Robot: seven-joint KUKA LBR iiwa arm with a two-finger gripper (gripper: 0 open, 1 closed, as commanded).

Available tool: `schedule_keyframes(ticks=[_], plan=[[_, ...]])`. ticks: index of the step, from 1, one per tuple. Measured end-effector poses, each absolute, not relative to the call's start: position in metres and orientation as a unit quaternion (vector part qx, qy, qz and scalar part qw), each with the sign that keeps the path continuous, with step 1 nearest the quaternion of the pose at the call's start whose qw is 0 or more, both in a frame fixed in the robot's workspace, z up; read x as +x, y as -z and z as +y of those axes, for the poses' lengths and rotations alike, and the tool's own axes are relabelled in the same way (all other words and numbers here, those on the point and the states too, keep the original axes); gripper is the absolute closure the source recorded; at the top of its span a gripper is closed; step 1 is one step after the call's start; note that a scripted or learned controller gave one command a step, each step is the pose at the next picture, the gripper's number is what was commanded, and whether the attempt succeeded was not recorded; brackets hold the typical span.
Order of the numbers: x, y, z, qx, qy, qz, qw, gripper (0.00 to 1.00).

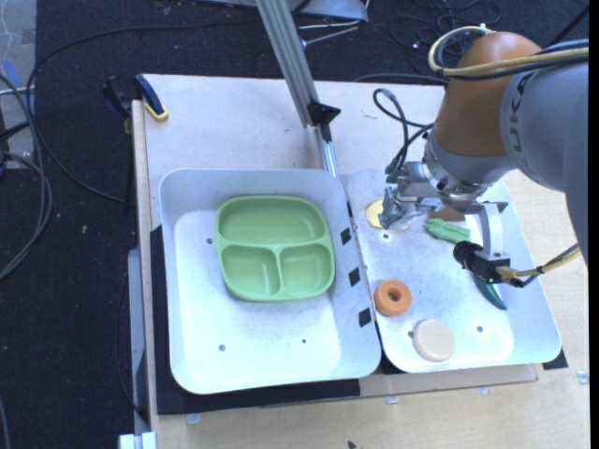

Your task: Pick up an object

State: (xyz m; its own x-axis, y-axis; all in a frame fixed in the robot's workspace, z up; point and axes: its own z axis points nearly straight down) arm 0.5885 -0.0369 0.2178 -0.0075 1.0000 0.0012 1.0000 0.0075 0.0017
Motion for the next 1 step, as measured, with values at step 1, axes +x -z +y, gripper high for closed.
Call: schedule_keyframes(ticks=[1], plan=[[0.5878,-0.2291,0.0126,0.704,-0.0013,0.710,0.000,1.00]])
